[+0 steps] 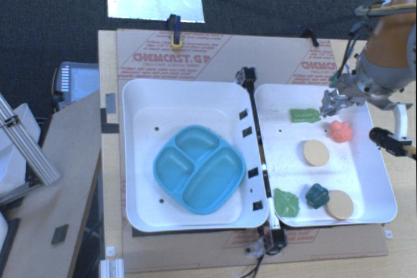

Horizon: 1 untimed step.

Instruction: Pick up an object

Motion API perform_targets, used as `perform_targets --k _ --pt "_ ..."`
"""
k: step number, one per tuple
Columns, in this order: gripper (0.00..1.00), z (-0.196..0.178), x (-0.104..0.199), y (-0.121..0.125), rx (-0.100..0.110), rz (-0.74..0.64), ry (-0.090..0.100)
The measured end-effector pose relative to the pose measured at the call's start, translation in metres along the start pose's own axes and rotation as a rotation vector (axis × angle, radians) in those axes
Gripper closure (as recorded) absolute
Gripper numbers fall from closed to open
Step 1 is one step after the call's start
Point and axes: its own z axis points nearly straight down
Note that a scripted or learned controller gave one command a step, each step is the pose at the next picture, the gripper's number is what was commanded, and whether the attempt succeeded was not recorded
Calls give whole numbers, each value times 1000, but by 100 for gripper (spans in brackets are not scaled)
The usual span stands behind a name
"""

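Since the pick targets all sit in the right bin (381, 202), I read the arm's reach from the right as lining up on that bin's far end. End effector (330, 105) hangs low between the green block (305, 115) and the pink lump (341, 131), near both; can't tell whether it touches either. Nothing visibly sits in it, and whether it's released or clenched I can't tell, too small and dark here. Likely candidates are those two. Further toward me: tan disc (316, 153) mid-bin, then green leaf-shaped piece (285, 202), dark teal piece (317, 195) and second tan disc (340, 204) bunched at the near wall, teal one touching or almost touching the disc. That clutter makes a poor first pick. Left bin (140, 97) carries just the blue divided plate (198, 168), flat, hard to pinch. Both bins sit on the desk (215, 49), divider between.
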Motion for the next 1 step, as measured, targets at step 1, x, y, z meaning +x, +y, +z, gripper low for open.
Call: perform_targets --k 1 --pt "100 -2 0 1 5 0 1"
